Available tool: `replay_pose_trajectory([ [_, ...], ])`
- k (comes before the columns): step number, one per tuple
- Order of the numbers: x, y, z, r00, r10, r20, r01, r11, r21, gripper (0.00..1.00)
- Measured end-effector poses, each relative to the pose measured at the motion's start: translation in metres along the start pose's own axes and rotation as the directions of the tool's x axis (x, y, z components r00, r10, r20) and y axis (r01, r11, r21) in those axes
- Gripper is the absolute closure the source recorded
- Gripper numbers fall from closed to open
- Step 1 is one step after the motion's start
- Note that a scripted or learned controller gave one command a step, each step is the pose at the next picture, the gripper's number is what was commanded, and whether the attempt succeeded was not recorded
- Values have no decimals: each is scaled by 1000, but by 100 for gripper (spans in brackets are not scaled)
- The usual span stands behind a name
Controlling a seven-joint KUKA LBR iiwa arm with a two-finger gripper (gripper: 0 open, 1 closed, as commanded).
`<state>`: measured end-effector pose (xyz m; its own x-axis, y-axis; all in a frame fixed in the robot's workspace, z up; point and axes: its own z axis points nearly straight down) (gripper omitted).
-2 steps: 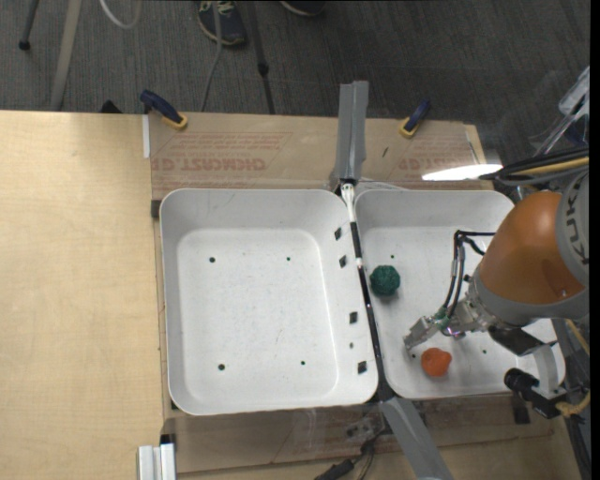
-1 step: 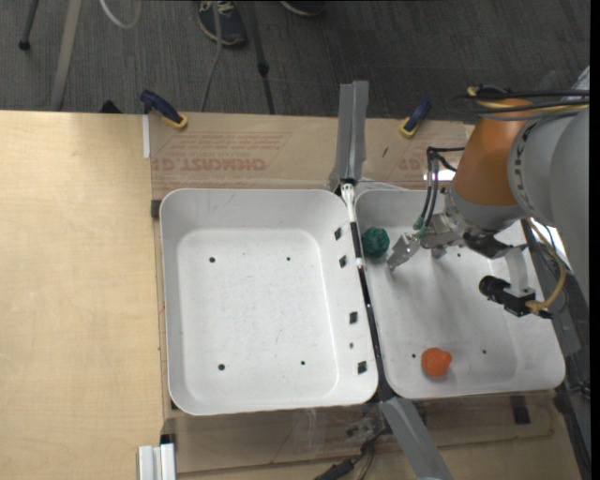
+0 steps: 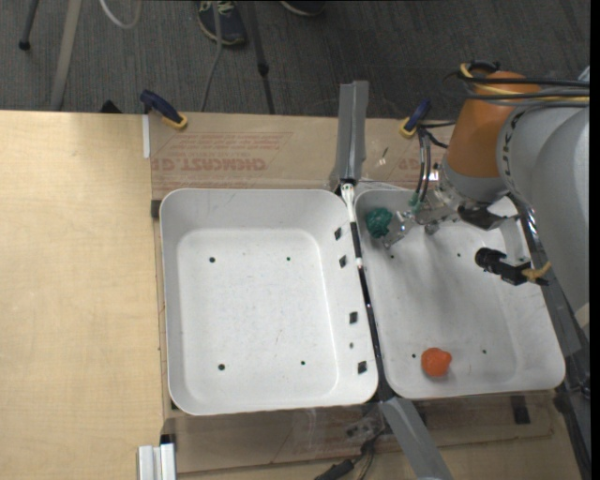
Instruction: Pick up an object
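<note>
Tool beside the teal object, right bin

2 white bins hold 2 objects: 1 teal object at 11 o'clock beside the tool, 1 orange ball at 6 o'clock; tool's grip cannot be told.

My pale plywood bench sits on dark grey carpet floor, with thin metal stand legs and somebody's sneaker up top.

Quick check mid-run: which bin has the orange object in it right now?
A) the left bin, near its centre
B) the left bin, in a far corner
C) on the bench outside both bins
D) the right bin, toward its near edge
D: the orange object lies on the floor of the right bin, close to its near edge.
</note>
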<state>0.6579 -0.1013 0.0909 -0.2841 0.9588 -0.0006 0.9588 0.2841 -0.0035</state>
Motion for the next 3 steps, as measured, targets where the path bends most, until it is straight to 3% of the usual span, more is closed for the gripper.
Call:
replay_pose_trajectory([
  [1, 19, -137, 1, 1000, 21, -1, -21, 1000, -1, 0],
  [2, -9, -45, -1, 996, -92, 0, 92, 996, -3, 0],
  [3, 6, -137, 1, 994, 110, -1, -110, 994, -1, 0],
])
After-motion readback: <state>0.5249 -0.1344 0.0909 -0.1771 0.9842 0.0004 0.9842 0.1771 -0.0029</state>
